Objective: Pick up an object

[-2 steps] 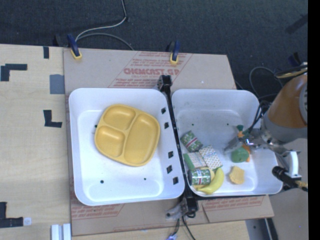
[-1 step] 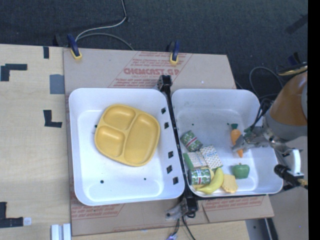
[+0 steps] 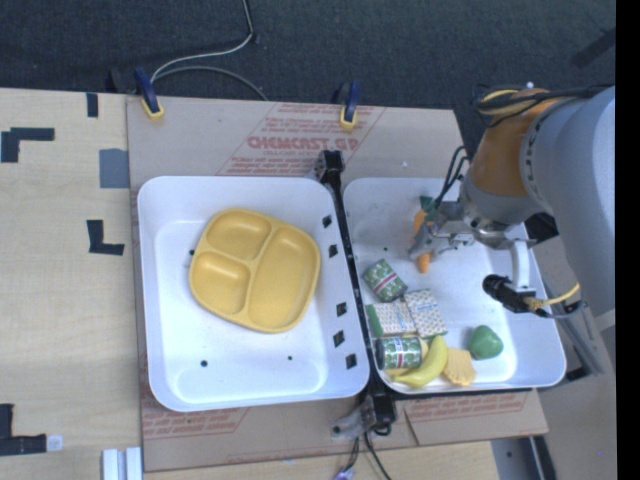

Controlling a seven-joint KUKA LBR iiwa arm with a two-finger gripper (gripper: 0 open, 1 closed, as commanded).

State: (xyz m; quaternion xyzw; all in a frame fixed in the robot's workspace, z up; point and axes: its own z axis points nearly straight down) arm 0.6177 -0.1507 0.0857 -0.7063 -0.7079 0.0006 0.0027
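Observation:
My gripper point(image 3: 436, 236) hangs low over the upper middle of the right bin point(image 3: 520, 373), on the grey arm with the orange band point(image 3: 505, 158). An orange, carrot-like object with a green end point(image 3: 424, 260) lies right under it and is partly covered by it. Whether the gripper touches it cannot be made out. Lower in the same bin lie a green wrapped packet point(image 3: 384, 280), two checkered packets point(image 3: 410, 315), a small can point(image 3: 401, 352), a banana point(image 3: 427, 364), a yellow chunk point(image 3: 460, 369) and a round green fruit point(image 3: 485, 342).
The left bin point(image 3: 170, 368) holds a yellow divided plate point(image 3: 255, 268). A black divider point(image 3: 345, 258) runs between the bins. Two clamps point(image 3: 348, 116) pin the cardboard at the back. The arm's bulk covers the right bin's right side.

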